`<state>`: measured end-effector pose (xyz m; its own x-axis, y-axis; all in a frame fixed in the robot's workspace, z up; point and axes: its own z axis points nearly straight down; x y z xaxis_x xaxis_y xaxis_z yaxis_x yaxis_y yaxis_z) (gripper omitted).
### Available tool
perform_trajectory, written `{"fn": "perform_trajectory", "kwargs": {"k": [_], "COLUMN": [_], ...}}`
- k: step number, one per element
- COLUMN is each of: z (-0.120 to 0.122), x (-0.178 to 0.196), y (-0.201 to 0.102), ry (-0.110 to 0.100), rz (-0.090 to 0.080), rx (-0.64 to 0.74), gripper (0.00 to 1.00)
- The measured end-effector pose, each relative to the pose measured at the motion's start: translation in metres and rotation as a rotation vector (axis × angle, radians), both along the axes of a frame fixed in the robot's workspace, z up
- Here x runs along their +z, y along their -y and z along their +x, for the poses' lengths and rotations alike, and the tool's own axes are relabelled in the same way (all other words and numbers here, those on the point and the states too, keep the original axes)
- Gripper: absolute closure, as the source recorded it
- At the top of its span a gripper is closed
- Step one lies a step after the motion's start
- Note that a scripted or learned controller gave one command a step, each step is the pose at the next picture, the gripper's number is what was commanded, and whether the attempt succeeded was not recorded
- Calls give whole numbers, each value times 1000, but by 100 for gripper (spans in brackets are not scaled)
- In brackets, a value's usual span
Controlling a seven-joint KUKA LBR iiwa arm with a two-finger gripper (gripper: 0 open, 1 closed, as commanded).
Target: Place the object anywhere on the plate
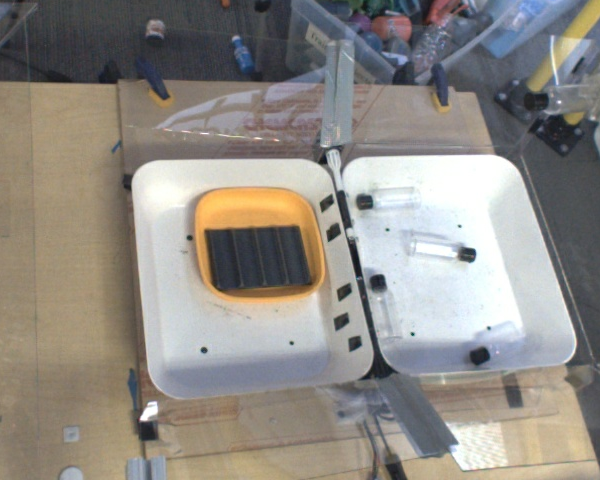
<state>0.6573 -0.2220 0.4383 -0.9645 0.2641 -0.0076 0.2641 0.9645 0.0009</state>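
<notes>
A square orange plastic plate [208, 211] sits near the middle of the left white bin [170, 343], and a black ribbed rectangular block [258, 258] lies flat on it. In the right white bin [540, 268], four clear plastic vials with black caps are scattered: one near the far edge [388, 199], one in the middle [440, 250], one along the left wall [380, 298], one at the near right corner [495, 345]. The gripper's state I cannot tell.

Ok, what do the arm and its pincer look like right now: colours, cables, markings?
This frame cannot settle that. What it takes in is the bench, two white bins, an orange plate in one bin and clear, black-capped tubes in the other.
</notes>
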Motion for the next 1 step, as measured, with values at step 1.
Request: {"fn": "perform_trajectory", "kwargs": {"k": [1], "z": [4], "x": [0], "y": [0], "ry": [3], "rz": [-4], "rx": [410], "gripper": [100]}}
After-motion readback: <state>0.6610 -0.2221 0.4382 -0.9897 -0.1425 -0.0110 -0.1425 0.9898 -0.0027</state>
